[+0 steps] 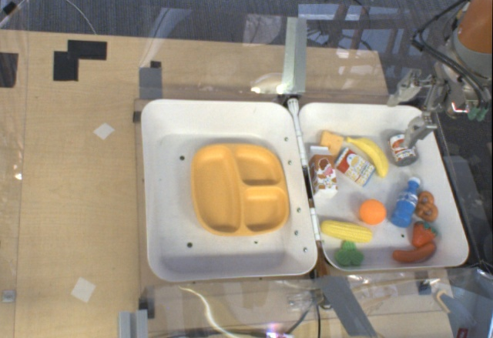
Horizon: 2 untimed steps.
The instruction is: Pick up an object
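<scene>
The right bin [454, 198] holds several toy foods. Among them are a yellow banana [370, 153], a small red-labelled can [400, 149], two small cartons [356, 167] [324, 174], an orange [373, 212], a blue bottle [405, 204], a corn cob [347, 231] and green broccoli [350, 254]. My gripper [417, 132] hangs over the bin's far right corner, its tip just above and right of the can. Nothing shows as held in it.
The left bin [166, 175] carries a yellow divided tray [239, 189]. A red chili [414, 253] and other small red and orange pieces [425, 209] lie in the right bin's near right corner. A metal divider [293, 67] stands behind the bins.
</scene>
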{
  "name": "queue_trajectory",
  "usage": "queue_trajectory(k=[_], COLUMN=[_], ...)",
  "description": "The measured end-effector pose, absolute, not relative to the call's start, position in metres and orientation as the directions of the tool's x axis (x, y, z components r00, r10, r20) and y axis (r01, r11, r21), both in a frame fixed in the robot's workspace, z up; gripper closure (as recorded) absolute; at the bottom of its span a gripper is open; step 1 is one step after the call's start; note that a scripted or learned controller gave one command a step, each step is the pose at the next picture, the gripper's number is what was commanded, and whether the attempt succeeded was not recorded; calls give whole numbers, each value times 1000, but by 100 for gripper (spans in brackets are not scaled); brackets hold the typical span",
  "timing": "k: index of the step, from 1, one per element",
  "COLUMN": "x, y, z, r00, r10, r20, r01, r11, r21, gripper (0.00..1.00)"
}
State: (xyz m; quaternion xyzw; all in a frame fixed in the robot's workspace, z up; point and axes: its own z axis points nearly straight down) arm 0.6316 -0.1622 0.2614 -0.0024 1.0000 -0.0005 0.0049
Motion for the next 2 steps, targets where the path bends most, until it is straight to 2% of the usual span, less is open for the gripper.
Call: queue_trajectory(k=[1,2], x=[667,659], y=[-172,-94], z=[98,99], r00=[-998,-997], r10=[66,-72], r20=[-14,-30], r01=[66,-72], r11=[998,997], r21=[-1,-5], gripper=[0,0])
